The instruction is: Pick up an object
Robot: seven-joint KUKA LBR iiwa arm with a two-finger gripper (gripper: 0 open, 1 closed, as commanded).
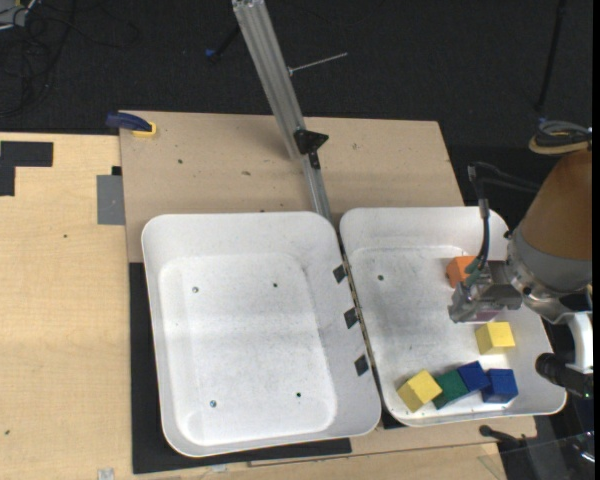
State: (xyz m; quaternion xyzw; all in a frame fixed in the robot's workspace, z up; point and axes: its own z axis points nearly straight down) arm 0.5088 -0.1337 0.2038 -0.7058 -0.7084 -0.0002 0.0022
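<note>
On the desk, the left bin (pixel 245 328) sits beside the right bin (pixel 400 268), which carries the blocks. Along its near edge lie a yellow block (pixel 418 390), a green block (pixel 448 385) and two blue blocks (pixel 488 380). The hand (pixel 477 306) hangs low over the bin's right side, wrist pointing down; whether it is spread cannot be told. An orange block (pixel 460 267) lies just behind it, another yellow cube (pixel 495 337) just in front.
</note>
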